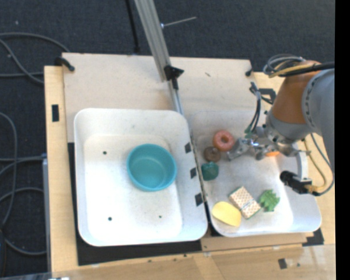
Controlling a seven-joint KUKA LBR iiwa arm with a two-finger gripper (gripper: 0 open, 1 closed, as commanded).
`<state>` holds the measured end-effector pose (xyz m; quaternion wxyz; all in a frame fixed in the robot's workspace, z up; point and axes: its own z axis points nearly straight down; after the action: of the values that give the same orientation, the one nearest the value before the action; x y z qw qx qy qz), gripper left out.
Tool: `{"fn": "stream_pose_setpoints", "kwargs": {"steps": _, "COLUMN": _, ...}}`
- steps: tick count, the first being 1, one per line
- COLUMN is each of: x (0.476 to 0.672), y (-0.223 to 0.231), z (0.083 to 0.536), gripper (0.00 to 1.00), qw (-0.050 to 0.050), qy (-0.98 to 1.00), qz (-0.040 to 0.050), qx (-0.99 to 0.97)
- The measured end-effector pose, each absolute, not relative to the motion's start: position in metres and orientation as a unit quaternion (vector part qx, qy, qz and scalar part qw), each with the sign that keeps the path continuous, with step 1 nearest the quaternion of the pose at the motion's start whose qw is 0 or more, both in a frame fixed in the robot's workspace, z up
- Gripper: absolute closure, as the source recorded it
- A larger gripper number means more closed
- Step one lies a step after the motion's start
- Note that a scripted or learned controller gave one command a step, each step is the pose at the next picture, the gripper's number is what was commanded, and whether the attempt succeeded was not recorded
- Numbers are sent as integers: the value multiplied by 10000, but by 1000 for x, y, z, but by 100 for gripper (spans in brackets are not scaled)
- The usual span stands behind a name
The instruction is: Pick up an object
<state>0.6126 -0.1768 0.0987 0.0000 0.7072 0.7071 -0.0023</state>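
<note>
Gripper [240, 149] sits low in the right bin [306, 217], reaching in from the right w/ the grey arm [315, 107] and its orange band [291, 98] above the wrist. Metal fingers point left toward the pink ring; whether they are spread or closed can't be told from this angle, and nothing shows between them.

Right bin holds the small objs, all candidates for the pick:
- pink ring [224, 139], doughnut-shaped w/ a dark hole, near the bin's upper left, just beside the finger tips; touching or not, can't tell.
- brown round piece [212, 153], dull and dark, just below-left of the ring.
- teal block [210, 170], small, dark green-blue, close to the bin's left wall, under the brown piece.
- yellow lump [226, 213], smooth, lemon-like, at the bin's front edge.
- checkered block [245, 201], tan w/ a fine pattern, tilted, touching or nearly touching the yellow lump's right side.
- green item [269, 200], leafy-looking, bright green, just right of the checkered block.

Left bin [87, 226] holds a turquoise bowl [151, 167], upright, open side up, near its centre-right, well apart from the gripper.
</note>
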Motion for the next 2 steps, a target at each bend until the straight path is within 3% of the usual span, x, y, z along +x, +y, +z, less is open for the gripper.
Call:
{"fn": "stream_pose_setpoints", "kwargs": {"steps": 1, "x": 614, "y": -177, "z": 113, "gripper": 100, "qw": 22, "qy": 7067, "qz": 4, "qx": 7075}}
{"fn": "stream_pose_setpoints", "kwargs": {"steps": 2, "x": 621, "y": -169, "z": 167, "gripper": 100, "qw": 26, "qy": 7087, "qz": 23, "qx": 7055}}
